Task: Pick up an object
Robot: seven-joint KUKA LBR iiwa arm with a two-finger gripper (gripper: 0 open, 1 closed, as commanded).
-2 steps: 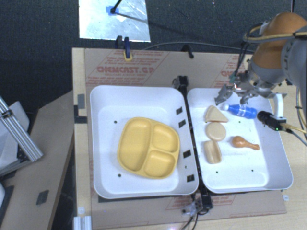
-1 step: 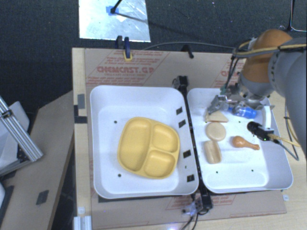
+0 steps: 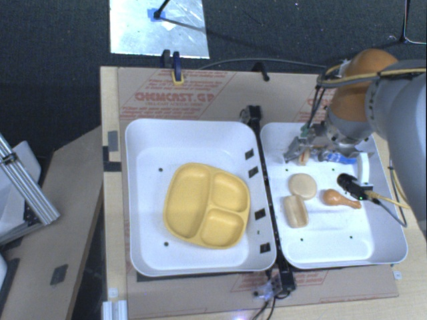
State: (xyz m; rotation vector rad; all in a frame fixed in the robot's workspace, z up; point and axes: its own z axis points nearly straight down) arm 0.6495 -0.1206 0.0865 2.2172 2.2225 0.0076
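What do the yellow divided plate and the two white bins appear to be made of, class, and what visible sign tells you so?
The yellow divided plate looks like moulded plastic, matte to satin: even colour, soft rounded compartment ridges, dull sheen. The left bin and right bin also look like plastic, smooth and faintly glossy, with rounded corners and thin rims. This is likely, not certain.

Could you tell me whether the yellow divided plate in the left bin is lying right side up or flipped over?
Right side up. The yellow divided plate shows its three hollow compartments facing the camera, lying flat on the floor of the left bin.

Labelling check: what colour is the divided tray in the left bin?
Pale yellow tray, clearest in the camera view.
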